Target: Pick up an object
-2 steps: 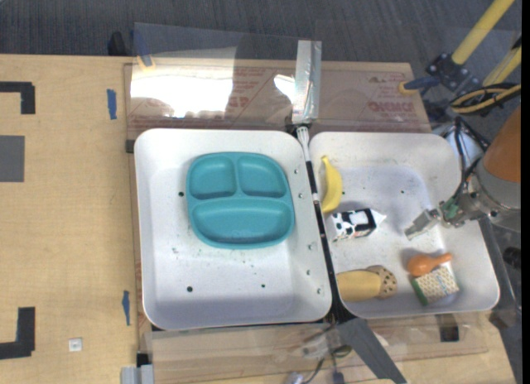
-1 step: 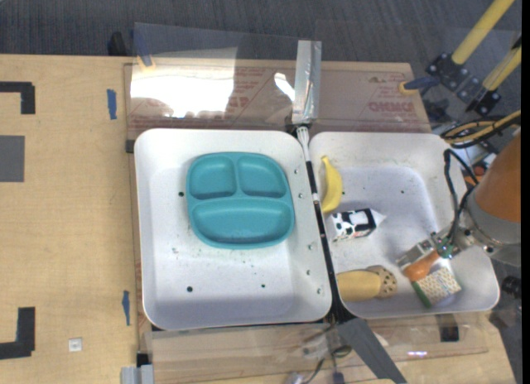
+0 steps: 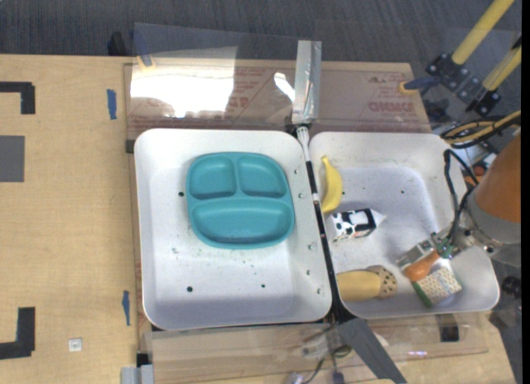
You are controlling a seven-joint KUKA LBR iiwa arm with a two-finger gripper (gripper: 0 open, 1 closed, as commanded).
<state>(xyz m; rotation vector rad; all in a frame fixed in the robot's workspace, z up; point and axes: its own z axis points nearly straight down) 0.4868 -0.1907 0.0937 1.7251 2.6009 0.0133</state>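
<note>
The right bin holds a yellow banana against its left wall and a small black-and-white cow toy near the middle. A tan bread-like object lies at the front. At the front right are a small orange item and a green-and-white packet. My gripper is low over the front right of this bin, right above the orange item and touching or nearly touching it. The grey arm with its orange band reaches in from the right.
In the left bin lies a teal divided plate. A clear panel and taped post stand behind the bins. Yellow-handled equipment and cables sit at the back right, beyond the bench.
</note>
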